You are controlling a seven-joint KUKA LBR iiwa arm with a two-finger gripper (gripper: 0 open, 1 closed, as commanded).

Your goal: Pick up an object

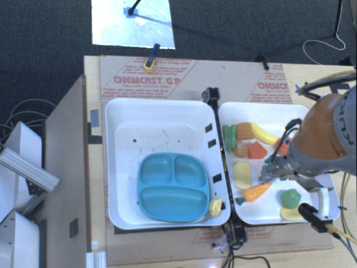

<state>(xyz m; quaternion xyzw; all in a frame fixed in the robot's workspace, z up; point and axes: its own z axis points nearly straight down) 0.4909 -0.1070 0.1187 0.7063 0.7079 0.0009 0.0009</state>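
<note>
Nearest, at six o'clock, orange carrot [256, 192] lies by right bin [262, 109]'s front edge; gripper [268, 171] above it, whether clamped or apart I cannot tell

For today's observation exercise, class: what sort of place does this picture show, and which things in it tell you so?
Probably a robotics lab test bench: a robot arm reaches over two white bins, one holding toy food such as a carrot, and cables trail across the dark floor.

Bright toy food against two shallow white bins [162, 111]

A sky-blue sectioned plastic plate [173, 186]; a yellow toy banana [263, 133], an orange toy carrot [256, 192], a green toy block [290, 197].
</note>
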